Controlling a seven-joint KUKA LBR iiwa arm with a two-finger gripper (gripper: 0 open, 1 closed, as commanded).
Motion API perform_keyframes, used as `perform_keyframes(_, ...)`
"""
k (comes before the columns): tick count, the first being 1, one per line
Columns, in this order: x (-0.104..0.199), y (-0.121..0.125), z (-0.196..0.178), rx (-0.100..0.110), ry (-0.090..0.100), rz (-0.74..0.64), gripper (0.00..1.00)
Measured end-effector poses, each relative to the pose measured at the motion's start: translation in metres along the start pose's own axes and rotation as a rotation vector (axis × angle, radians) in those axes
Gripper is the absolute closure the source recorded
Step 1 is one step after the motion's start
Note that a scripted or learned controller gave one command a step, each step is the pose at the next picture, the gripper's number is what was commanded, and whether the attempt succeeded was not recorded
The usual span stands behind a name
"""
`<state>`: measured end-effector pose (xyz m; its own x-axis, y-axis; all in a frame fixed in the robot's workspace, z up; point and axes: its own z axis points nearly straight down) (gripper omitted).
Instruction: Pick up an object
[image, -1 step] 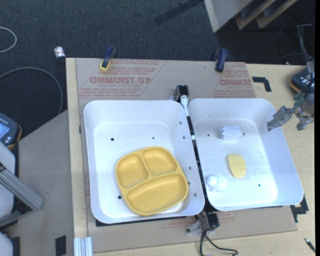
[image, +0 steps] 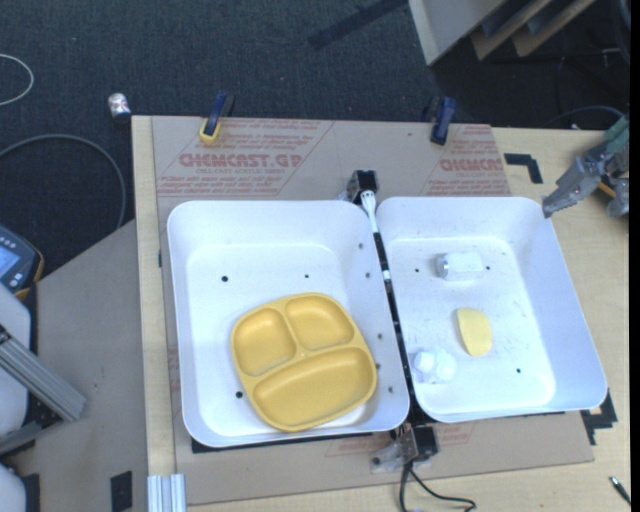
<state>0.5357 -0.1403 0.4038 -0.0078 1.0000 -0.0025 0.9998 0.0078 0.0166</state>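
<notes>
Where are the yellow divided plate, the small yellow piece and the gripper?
yellow divided plate (image: 304, 361): camera view, its middle ridge.
small yellow piece (image: 474, 331): camera view, its centre.
gripper (image: 566, 192): camera view, between its fingers.

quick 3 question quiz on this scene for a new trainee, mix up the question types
1. True or false: the yellow tray lies in the right bin.
2. Which of these lies in the right bin? A) the yellow tray B) a small yellow piece C) a blue clamp
3. Fill in: the gripper is near the view's ____ edge, outside both bins.

Key
1. False: it lies in the left bin.
2. B. It lies with a white block and a small white item. The clamp sits at the board's far edge.
3. Right.
</notes>
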Motion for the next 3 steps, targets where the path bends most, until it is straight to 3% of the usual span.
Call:
perform_keyframes(1, 0.04, 0.01, -0.141, -0.004, 0.0, 0.001, 0.0)
perform_keyframes(2, 0.086, -0.056, -0.134, 0.019, 0.005, 0.002, 0.0)
perform_keyframes(3, 0.248, -0.053, -0.132, 0.017, 0.006, -0.011, 0.0)
